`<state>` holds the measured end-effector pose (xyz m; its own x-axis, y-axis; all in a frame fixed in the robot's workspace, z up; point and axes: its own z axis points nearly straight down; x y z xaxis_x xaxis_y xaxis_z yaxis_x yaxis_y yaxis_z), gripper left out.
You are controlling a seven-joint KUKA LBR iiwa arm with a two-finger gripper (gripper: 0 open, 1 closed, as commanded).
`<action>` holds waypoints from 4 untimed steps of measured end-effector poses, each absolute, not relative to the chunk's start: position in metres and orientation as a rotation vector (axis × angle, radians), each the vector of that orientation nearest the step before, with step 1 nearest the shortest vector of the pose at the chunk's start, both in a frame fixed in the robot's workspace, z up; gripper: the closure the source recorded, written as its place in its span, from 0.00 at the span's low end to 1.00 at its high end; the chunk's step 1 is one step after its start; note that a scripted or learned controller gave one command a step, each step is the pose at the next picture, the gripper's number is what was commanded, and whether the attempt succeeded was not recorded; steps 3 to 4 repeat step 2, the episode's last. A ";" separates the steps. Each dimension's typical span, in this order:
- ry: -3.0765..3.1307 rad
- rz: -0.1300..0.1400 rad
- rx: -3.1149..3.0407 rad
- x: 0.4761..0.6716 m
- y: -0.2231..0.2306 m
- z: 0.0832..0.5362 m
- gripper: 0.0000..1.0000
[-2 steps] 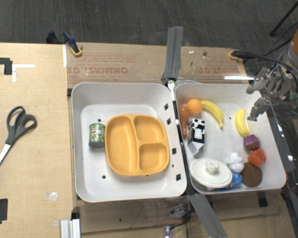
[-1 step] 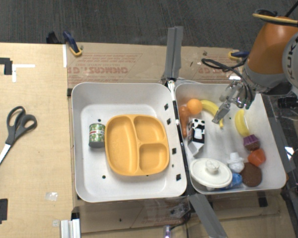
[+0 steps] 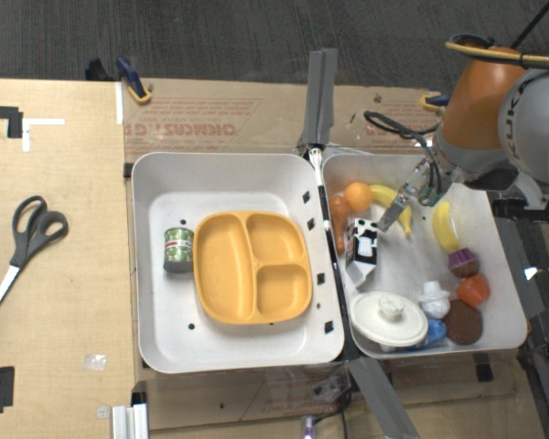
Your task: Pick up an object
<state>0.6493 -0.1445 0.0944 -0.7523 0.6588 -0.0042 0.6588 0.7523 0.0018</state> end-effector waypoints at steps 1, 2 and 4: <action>2.932 -0.002 1.097 0.651 -0.145 0.106 1.00; 2.791 -0.001 1.435 0.632 -0.111 0.229 1.00; 2.791 -0.001 1.435 0.632 -0.111 0.229 1.00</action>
